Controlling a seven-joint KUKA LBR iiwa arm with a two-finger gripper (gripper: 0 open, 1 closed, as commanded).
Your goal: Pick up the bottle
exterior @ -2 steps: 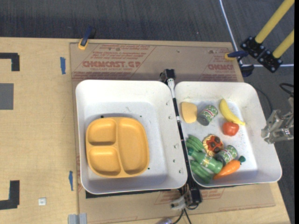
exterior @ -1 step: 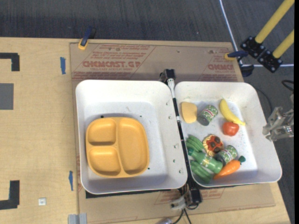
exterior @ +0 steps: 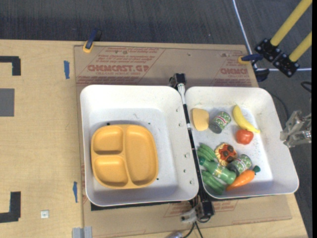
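- Nearest you, in the near part of the right bin (exterior: 270, 155), the green bottle (exterior: 219, 174) lay on its side in a tight cluster of toy food. The orange carrot (exterior: 242, 178) touched it on the arm's side, and leafy green pieces (exterior: 207, 155) pressed in from the divider side.
- You should have judged the bottle to be a light, stiff, hollow plastic toy. Its smooth round body would likely roll or slip out of a loose pinch.
- The best hold looked to be across the middle of its body, square to its long axis. That is where it is widest and where the carrot and the greens leave the least room for error.
- Just behind the cluster sat a small can (exterior: 242, 162) and a round red-and-yellow toy (exterior: 227, 151). A descent from above risked nudging either one.
- In the left bin (exterior: 124, 108), a yellow divided plate (exterior: 124, 155) lay flat, well apart from the bottle.
- Further back in the right bin were a tomato (exterior: 244, 136), a banana (exterior: 245, 119), a second can (exterior: 220, 121) and a pale yellow piece (exterior: 200, 118).
- The gripper (exterior: 296, 130) hung outside the right bin's rim, well apart from the bottle and holding nothing you could see. You could not tell whether it was spread or closed.
- Farthest off, clamps (exterior: 90, 39) pinned the cardboard sheet (exterior: 158, 58) to the desk (exterior: 34, 133).
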